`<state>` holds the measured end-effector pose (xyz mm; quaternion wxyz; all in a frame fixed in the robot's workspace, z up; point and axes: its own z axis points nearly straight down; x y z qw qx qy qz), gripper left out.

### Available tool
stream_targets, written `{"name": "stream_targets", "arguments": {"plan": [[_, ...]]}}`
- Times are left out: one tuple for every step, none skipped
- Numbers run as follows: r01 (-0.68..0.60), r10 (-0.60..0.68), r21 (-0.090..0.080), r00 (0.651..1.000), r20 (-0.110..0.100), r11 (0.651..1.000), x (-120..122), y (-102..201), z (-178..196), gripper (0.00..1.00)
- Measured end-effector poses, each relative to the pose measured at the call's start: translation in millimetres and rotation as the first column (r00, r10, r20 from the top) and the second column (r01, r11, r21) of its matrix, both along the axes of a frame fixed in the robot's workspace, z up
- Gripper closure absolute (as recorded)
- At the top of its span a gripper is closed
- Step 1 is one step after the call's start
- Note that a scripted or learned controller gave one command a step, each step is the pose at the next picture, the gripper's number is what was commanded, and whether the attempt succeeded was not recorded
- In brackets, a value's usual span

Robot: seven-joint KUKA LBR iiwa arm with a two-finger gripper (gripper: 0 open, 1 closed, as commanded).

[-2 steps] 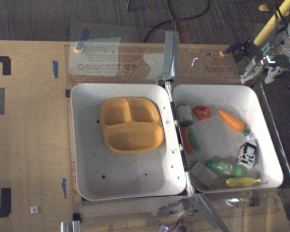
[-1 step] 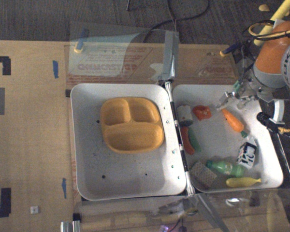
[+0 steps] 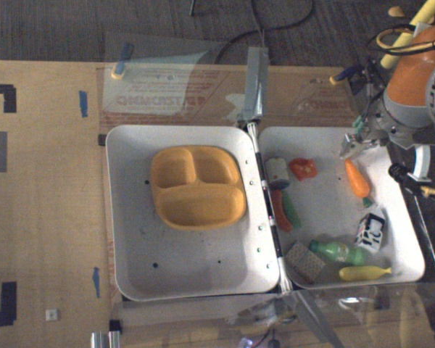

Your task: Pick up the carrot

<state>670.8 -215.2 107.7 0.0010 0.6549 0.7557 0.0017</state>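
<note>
Two white bins (image 3: 130,267) on tan bench (image 3: 43,216); floor (image 3: 94,13) seemingly dark carpet.

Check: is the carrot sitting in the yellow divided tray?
No. The carrot lies on the right bin floor; the yellow tray sits in the left bin.

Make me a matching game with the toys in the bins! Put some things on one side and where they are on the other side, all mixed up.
Things:
1. carrot
2. yellow divided plate
3. banana
4. green bottle

Places:
A. in the left bin
B. at the near edge of the right bin, closest to the bottom of the view
C. near the right bin's right wall, just below the gripper
D. lying just above the banana, beside a grey sponge

Right pairs: 1-C, 2-A, 3-B, 4-D
</note>
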Motion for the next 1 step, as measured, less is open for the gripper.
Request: {"name": "stream_targets", "arguments": {"plan": [[0.035, -0.035, -0.002, 0.999, 0.000, 0.999, -11.7, 65.4, 79.5, 1.00]]}}
